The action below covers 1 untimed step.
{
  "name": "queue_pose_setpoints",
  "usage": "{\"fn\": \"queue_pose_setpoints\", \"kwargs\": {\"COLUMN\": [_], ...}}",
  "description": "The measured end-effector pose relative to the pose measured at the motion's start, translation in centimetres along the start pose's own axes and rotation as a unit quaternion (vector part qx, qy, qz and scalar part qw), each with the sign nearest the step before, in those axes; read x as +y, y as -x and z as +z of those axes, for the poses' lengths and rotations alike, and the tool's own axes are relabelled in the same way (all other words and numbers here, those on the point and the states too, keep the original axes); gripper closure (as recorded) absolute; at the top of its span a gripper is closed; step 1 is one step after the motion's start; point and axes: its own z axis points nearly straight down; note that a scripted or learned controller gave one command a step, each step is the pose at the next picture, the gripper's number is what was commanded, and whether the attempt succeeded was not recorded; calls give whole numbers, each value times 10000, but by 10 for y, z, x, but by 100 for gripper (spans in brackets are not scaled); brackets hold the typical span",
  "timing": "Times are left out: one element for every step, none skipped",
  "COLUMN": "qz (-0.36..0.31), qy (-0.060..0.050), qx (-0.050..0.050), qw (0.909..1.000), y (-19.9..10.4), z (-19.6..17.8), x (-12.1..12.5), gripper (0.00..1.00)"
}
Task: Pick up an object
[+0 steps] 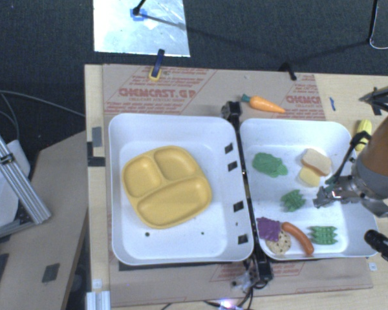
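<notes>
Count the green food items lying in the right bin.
3. A leafy green piece near the bin's upper left, a small broccoli-like piece at the middle, and green pods near the lower right. The arm may hide more.

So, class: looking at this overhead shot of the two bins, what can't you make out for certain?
- Gripper: fingers too small and blurred in the camera view to judge.
- Arm: cut off by the right edge.
- Purple item: blurred, identity unclear, and the cookie lies against it.
- Green pieces: too small to identify.
</notes>
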Motion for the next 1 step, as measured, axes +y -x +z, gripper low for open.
{"fn": "queue_pose_setpoints", "kwargs": {"qz": [-14], "qy": [15], "qx": [0], "qw": [10000], "y": [0], "z": [-10], "x": [1], "gripper": [100]}}
